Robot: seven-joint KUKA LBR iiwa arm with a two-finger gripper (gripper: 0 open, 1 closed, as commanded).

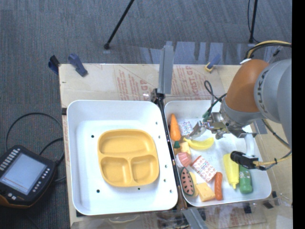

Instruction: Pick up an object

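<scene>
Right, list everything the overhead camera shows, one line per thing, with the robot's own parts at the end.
Shallow white plastic bins: two, white, side by side on the bench.
Yellow three-compartment plastic tray: one, yellow, middle of the left bin.
Orange toy carrot: one, orange, upper left of the right bin.
Yellow toy banana: one, yellow, right bin, just below the pincer.
Toy watermelon slice: one, red and green, lower left of the right bin.
Yellow squeeze bottle: one, yellow, right side of the right bin.
Green bottle: one, green, beside the yellow bottle.
Grey handheld control pendant: one, grey, on the floor at left.
Pincer: one, metal, above the right bin.
Grey arm with orange band: one, reaching in from the right.
</scene>
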